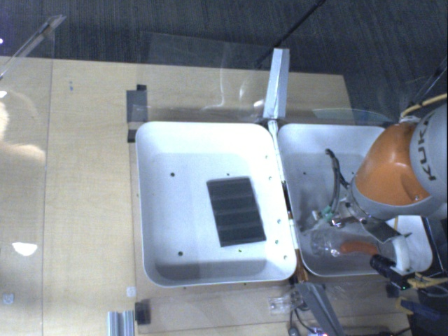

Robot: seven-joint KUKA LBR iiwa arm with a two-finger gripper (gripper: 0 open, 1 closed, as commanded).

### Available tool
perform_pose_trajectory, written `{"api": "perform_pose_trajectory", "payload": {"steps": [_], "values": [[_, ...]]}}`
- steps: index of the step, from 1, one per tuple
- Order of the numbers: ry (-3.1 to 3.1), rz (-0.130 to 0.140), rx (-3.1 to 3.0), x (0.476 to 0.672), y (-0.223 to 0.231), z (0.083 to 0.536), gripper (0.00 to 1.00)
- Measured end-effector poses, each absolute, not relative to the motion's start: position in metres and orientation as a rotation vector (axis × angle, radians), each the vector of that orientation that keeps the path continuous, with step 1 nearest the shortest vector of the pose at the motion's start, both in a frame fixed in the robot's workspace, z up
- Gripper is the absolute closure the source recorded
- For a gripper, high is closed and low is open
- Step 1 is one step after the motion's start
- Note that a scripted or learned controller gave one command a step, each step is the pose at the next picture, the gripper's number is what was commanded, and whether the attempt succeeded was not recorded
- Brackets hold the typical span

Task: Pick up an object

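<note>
A dark ridged rectangular pad lies flat in the middle of the left bin. In the right bin my gripper is low over the front part of the floor, under the orange band of the arm. Just in front of it lies a clear plastic item, and to that item's right a red-orange object, partly hidden by the arm. I cannot make out anything held in the gripper.
A grey metal post stands behind the seam between the bins. Clear plastic sheets lie on the wooden bench at the left and back. Cables and a white piece crowd the right bin's front right corner.
</note>
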State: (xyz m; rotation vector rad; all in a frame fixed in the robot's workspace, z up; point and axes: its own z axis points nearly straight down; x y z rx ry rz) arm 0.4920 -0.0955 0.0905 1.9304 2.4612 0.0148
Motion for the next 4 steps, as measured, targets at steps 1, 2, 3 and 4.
{"api": "perform_pose_trajectory", "payload": {"steps": [1,2,3,4], "values": [[2.454,0.024,1.924,0.496,-0.095,0.103,1.00],[2.454,0.023,1.924,0.496,-0.095,0.103,0.00],[2.257,0.014,2.171,0.559,-0.090,0.090,0.00],[2.191,0.010,2.240,0.645,-0.088,0.088,0.00]]}}
